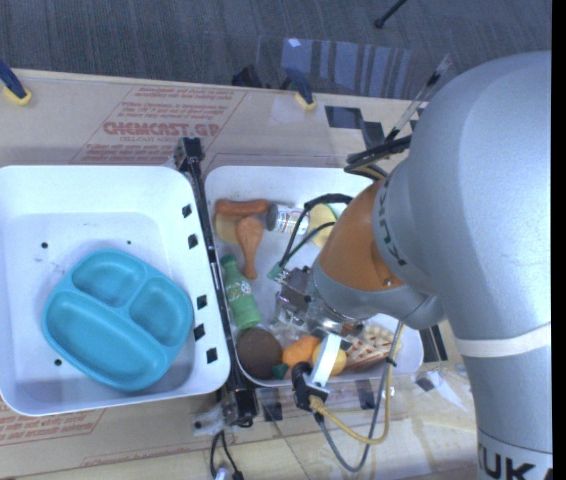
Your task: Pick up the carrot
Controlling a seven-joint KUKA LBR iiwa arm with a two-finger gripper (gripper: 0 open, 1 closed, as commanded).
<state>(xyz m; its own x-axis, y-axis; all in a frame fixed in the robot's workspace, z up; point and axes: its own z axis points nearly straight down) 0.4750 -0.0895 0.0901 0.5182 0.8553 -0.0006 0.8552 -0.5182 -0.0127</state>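
Reaching for carrot point(301, 349), the orange piece at the near edge of right bin point(263, 180), between brown ball point(257, 350) and waffle-like piece point(371, 345); arm point(363, 248) hangs low over that corner. Can't tell if jaws are released or clenched, wrist hides them. Best bet: drop straight down, close across carrot's narrow width, stay off bin wall. Ball crowds it and could get nipped too; green bottle point(239, 293) near, drumstick point(250, 238) further back. Blue tray point(113, 313) in left bin point(3, 268), no obstacle
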